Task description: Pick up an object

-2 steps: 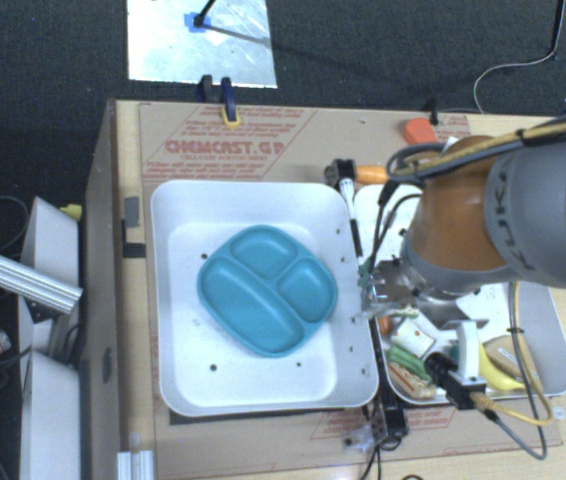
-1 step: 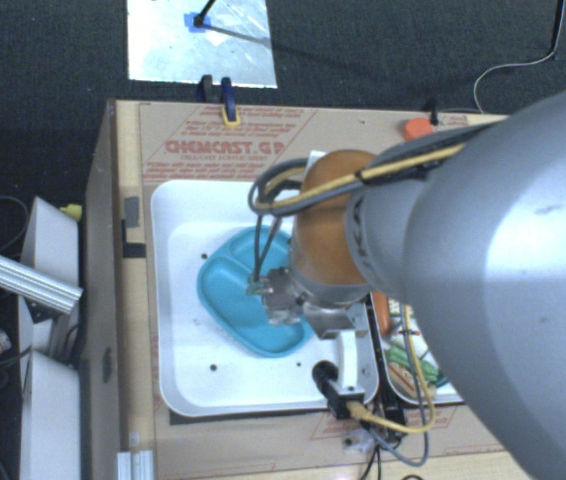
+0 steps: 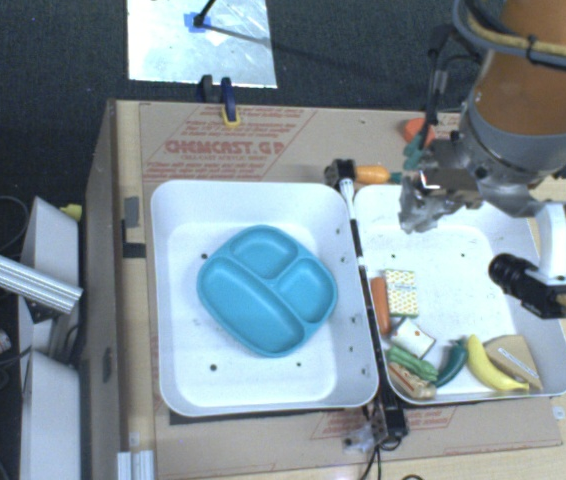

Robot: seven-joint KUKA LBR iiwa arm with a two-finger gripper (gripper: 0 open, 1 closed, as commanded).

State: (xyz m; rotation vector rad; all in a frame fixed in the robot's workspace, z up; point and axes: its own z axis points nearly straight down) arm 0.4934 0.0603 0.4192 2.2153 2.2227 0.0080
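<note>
My gripper (image 3: 419, 211) hangs over the back left part of the right bin (image 3: 483, 243), above bare white floor. Nothing shows under it or in it. The bin's objects lie toward the front: an orange carrot (image 3: 380, 304) along the left wall, a small dotted yellow card (image 3: 401, 291) beside it, a white block (image 3: 416, 340), green beans (image 3: 412, 364), a dark green pepper (image 3: 451, 362), a yellow banana (image 3: 489, 364) and a beige piece (image 3: 520, 358). All of them sit well forward of the gripper.
The left bin (image 3: 188, 368) holds a blue divided plate (image 3: 266, 289). A black cylindrical part (image 3: 524, 283) juts over the right bin's right side. An orange item (image 3: 373, 175) lies behind the bins' shared wall. The bulky arm (image 3: 538, 58) fills the upper right.
</note>
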